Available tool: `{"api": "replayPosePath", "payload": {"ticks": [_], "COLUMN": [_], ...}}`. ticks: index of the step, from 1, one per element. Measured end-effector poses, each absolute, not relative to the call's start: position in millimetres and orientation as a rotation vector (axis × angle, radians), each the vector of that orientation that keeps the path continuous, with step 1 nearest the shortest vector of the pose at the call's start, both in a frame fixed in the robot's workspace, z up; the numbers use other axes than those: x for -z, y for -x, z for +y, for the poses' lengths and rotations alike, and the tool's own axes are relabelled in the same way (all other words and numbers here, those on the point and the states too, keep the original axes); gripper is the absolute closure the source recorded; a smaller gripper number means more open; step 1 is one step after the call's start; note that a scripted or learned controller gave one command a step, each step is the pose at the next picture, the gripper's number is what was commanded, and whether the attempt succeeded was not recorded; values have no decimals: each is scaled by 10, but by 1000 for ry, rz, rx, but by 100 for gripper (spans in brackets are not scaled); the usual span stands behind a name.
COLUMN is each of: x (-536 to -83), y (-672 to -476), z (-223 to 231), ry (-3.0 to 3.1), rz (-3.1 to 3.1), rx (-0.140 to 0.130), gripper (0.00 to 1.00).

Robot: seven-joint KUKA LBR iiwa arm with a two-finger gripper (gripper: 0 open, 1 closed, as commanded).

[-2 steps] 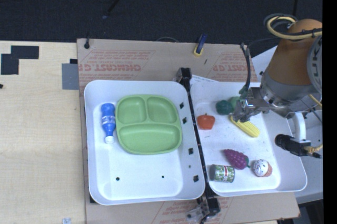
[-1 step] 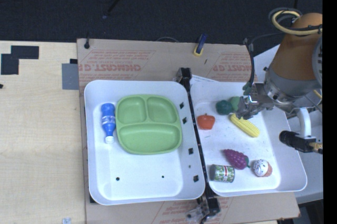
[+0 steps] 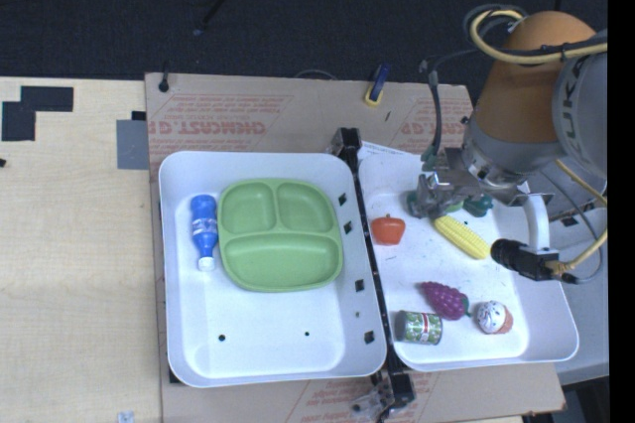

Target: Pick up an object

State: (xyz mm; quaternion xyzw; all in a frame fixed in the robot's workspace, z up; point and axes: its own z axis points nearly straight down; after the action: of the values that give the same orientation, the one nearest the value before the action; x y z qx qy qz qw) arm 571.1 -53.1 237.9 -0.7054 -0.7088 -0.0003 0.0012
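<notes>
Two shallow white bins are seen side by side on the counter (image 3: 79, 242), on a sheet of brown cardboard (image 3: 258, 118). In the left bin (image 3: 258, 352) a green divided plate (image 3: 280, 234) is laid, with a blue bottle (image 3: 203, 229) lying just beside its left edge. The right bin (image 3: 541, 337) is reached into by the arm (image 3: 531, 98) from the right, and the hand (image 3: 434, 198) is lowered into the upper part of that bin. Whether the hand is open or closed cannot be told, and nothing can be made out in its grip. A yellow corn cob (image 3: 461, 236) is found just right of and below the hand, tilted, and an orange-red tomato-like toy (image 3: 388, 229) lies to the hand's lower left, near the divider between the bins. Lower in the same bin, a purple bunch of grapes (image 3: 444, 298) is placed above a green-labelled can (image 3: 421, 328) lying on its side, and a small red and silver ball-like object (image 3: 491, 317) rests just right of the grapes.
</notes>
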Motion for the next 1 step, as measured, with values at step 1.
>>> {"api": "replayPosePath", "payload": {"ticks": [1], "x": [-2264], "y": [-5658], "z": [13], "ry": [2213], "rz": [-2222], "rx": [-2], "gripper": [100]}}
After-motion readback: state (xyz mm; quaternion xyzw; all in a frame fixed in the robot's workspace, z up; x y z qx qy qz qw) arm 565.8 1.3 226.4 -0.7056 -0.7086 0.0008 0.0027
